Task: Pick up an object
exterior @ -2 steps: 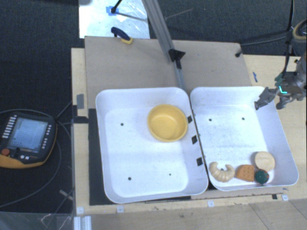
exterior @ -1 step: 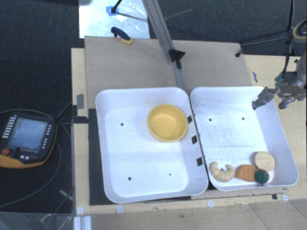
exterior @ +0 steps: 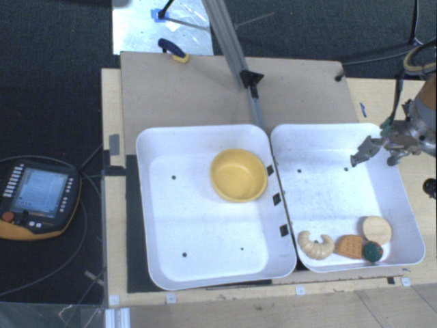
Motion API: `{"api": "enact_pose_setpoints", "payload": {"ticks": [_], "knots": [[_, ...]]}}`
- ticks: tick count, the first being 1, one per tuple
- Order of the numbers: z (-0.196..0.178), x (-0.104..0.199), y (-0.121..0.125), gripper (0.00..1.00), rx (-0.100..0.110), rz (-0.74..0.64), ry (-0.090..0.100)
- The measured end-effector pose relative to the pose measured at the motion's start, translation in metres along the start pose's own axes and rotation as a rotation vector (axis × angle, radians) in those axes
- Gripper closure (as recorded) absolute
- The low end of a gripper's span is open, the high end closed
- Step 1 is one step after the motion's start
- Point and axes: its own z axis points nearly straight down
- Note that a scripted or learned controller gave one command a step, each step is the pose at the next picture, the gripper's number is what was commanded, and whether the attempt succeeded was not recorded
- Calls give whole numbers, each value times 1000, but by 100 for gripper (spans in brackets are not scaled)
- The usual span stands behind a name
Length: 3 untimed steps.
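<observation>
A yellow bowl (exterior: 238, 175) sits upright in the left bin (exterior: 171, 251), near its upper right corner. In the right bin (exterior: 321, 183), along the front wall, lie a pale croissant-shaped piece (exterior: 315, 244), an orange waffle-like piece (exterior: 349, 246), a round tan biscuit (exterior: 376, 229) and a small dark green ball (exterior: 372, 252). My gripper (exterior: 375, 154) hangs over the right bin's upper right part, well away from all of these. Its two dark fingers are spread with nothing between them.
A slanted metal pole (exterior: 232, 43) with a black clamp reaches down to the gap between the bins. A teach pendant (exterior: 35, 198) lies on the floor at the left. A blue and yellow clamp (exterior: 172, 49) rests at the board's far edge.
</observation>
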Motion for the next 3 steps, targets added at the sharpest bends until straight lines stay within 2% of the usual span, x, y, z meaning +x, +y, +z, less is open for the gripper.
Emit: {"api": "enact_pose_setpoints", "payload": {"ticks": [2, 3], "knots": [[98, -6, -11, 0, 1, 1, 0], [85, -6, -10, 100, -4, 0, -1]]}}
